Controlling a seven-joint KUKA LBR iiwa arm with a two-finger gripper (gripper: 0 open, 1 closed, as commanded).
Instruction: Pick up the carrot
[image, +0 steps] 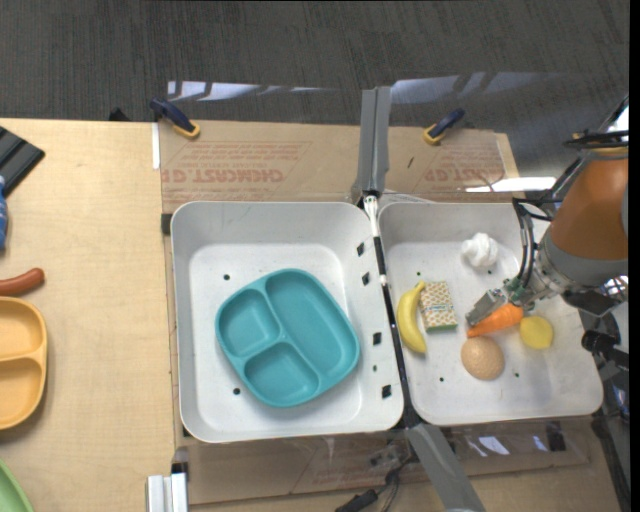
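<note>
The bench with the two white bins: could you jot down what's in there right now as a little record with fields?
left bin: holds a teal divided plate
right bin: holds a banana, a sponge, a carrot, an egg, a small yellow fruit, a crumpled white item
arm: reaches in from the right
gripper: down at the carrot's left end
carrot state: lying in the bin, between sponge and yellow fruit
grasp: cannot tell from this view

In the right bin (560, 400), the carrot (497, 319) is crowded: a lemon (536, 333) just right, an egg (482, 358) just below, a sponge (437, 306) and banana (410, 318) left. The gripper (495, 303) seems to sit on its upper left. Bare floor lies along the bin's lower edge.
</note>
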